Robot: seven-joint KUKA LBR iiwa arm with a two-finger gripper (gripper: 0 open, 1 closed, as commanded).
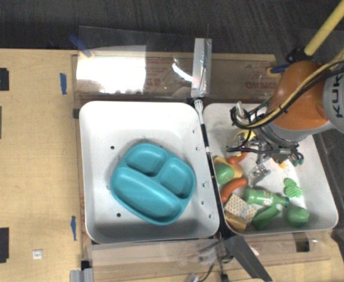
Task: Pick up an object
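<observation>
The gripper [260, 170] hangs low in the right bin [327, 187]; whether it is apart or together I cannot tell. Just below it lie a green bottle [265, 198] and a carrot [233, 187]. Far to its left sits a teal divided plate [153, 182] in the left bin [101, 122].

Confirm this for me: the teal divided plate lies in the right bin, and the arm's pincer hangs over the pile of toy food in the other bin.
Not quite. The camera view shows the teal divided plate in the left bin, not the right one. The rest holds: the pincer hangs over the pile of toy food in the other bin, the right bin.
</observation>
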